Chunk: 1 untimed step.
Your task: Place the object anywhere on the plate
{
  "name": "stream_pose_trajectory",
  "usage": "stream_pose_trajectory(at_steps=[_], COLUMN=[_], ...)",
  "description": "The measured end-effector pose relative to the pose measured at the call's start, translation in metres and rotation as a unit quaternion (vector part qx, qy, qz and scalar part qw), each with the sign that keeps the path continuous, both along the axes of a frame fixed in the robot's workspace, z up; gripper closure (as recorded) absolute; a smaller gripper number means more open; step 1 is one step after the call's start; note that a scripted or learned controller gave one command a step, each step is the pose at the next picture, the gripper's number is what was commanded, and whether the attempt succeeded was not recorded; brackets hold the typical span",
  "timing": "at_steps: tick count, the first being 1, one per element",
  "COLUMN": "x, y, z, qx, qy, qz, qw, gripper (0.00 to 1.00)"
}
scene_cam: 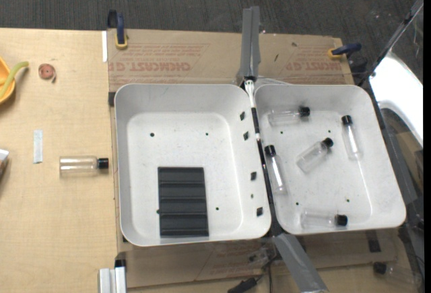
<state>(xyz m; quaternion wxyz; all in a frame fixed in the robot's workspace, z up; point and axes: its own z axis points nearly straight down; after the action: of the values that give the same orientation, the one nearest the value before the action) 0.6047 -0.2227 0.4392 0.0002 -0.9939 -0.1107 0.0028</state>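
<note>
Camera view from above, at a slant, onto a wooden tabletop [60, 217] carrying two shallow white bins side by side on a sheet of cardboard [182, 59].

The left bin [135, 100] fills the middle of the frame. A black ribbed plate [182, 202] lies flat in its lower part.

The right bin [377, 150] holds five small clear bottles with black caps, all lying on their sides:
- one at upper left [288, 115]
- one at upper right [349, 137]
- one in the middle [315, 154]
- one along the left wall [273, 167]
- one at the bottom [322, 220]

All of them are well apart from the plate.

A sixth bottle [82, 164] lies on the tabletop at the left of the frame, outside the bins.

Whether the claw is open or closed cannot be told.
</note>
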Motion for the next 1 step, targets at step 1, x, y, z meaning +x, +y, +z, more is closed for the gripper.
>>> stream_pose_trajectory(at_steps=[1], x=[0.0491], y=[0.0605], z=[0.0005], qx=[0.0001], qy=[-0.001], qz=[-0.011], qw=[0.9999], gripper=[0.00])
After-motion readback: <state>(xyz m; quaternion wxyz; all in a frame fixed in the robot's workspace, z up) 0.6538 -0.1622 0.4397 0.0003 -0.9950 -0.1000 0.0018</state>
